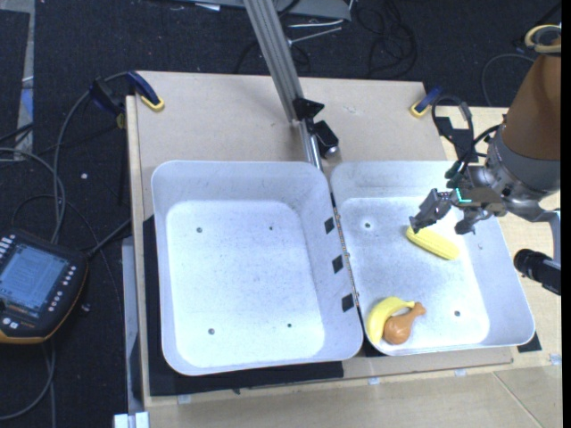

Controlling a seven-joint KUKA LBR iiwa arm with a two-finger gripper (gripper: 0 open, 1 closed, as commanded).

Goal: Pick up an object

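My gripper (446, 219) hangs over the right bin (500, 324), near its far right side, and it is open with one dark finger on each side. Just below the fingertips lies a yellow oblong piece (434, 242) on the bin floor, slanted down to the right. Nothing sits between the fingers. At the bin's front lies a yellow banana (385, 309) with an orange-brown drumstick-shaped toy (401, 326) resting against it.
The left bin (169, 239) stands beside the right one, and their walls meet at a ridge (343, 257) with black clips. A slanted metal pole (277, 47) rises from behind the bins. Blue-and-yellow clamps (143, 92) grip the bench's back corners.
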